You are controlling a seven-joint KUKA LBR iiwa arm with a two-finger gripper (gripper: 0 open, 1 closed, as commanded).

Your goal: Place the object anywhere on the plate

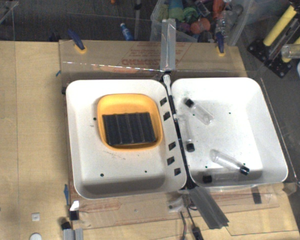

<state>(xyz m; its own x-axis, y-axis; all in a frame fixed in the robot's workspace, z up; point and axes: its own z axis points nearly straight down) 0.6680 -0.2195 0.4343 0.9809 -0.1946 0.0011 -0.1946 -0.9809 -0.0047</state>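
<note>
Black ribbed slab (128,128) is sitting flat on the plate (127,100), dead centre, long side running left to right. It's a matte rectangle with raised ridges running front to back, kinda like a little washboard. The plate's a rounded-square thing, glossy orange-yellow, looks like plastic, with a raised rim. It lies in the back half of the left bin (85,159), which is smooth white with soft rounded corners.

Gripper: honestly can't tell its state from my feed, so I'm not gonna call it apart or together.

Other stuff: the right bin (240,114) has a couple of clear tubes with black caps. One tube (199,112) lies near the back left, and a second tube (230,163) lies tilted toward the front. There's also a small black bit (189,147) just beside the divider (166,116), which has a row of black tabs along it. Both tubes are well apart from the plate. Behind the bins there's a clear tub of colourful toys (200,4), and blue clamps (79,43) on the wooden bench (20,134).
</note>
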